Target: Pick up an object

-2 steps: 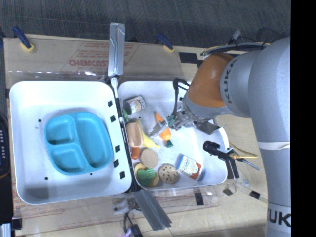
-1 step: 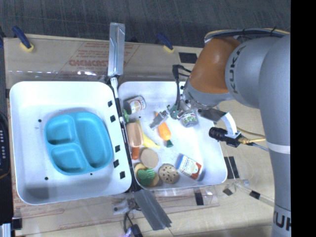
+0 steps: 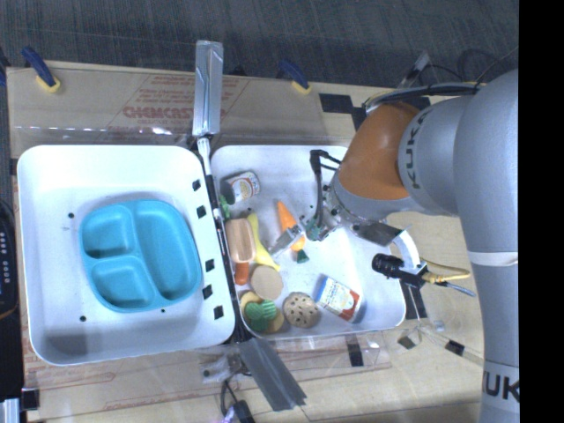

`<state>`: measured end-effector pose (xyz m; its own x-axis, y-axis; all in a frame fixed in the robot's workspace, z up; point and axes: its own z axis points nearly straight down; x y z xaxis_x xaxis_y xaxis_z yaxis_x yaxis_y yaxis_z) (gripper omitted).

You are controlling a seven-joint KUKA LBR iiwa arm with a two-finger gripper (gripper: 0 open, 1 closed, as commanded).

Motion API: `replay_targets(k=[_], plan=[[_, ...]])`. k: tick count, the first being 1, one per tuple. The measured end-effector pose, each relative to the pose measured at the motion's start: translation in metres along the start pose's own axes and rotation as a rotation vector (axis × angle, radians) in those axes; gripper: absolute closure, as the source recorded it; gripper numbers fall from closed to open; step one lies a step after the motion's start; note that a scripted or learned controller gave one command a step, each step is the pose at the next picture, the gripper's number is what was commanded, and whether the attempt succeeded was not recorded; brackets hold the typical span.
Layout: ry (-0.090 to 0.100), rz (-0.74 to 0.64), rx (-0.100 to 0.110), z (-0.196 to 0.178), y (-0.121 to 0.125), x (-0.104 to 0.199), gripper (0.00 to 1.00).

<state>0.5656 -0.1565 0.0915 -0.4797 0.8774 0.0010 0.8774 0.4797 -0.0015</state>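
The gripper [image 3: 310,229] is lowered into the right bin [image 3: 388,311], its tip just beside the orange carrot [image 3: 285,216] and a small green piece [image 3: 301,256]; whether it is open or closed cannot be determined, because the wrist blocks the tip, and nothing can be confirmed as held. The carrot, the nearest candidate, lies tilted near the bin's centre, with a grey piece [image 3: 280,241] close against its lower end. Probable fault: a narrow, tapered object may roll or slip sideways on closing, and the adjoining pieces may be pinched instead or pushed away. Left of it, a hot dog [image 3: 239,240], a banana [image 3: 261,247] and a round bun [image 3: 266,283] are packed against the divider; a cookie [image 3: 300,309], a can [image 3: 338,298] and a jar [image 3: 242,186] lie around them. The left bin [image 3: 53,174] holds a blue tray [image 3: 141,254].
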Motion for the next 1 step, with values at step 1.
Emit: replay_targets(k=[1], plan=[[-0.001,-0.088,-0.001,-0.0015,-0.0387,-0.0376,0.0]])
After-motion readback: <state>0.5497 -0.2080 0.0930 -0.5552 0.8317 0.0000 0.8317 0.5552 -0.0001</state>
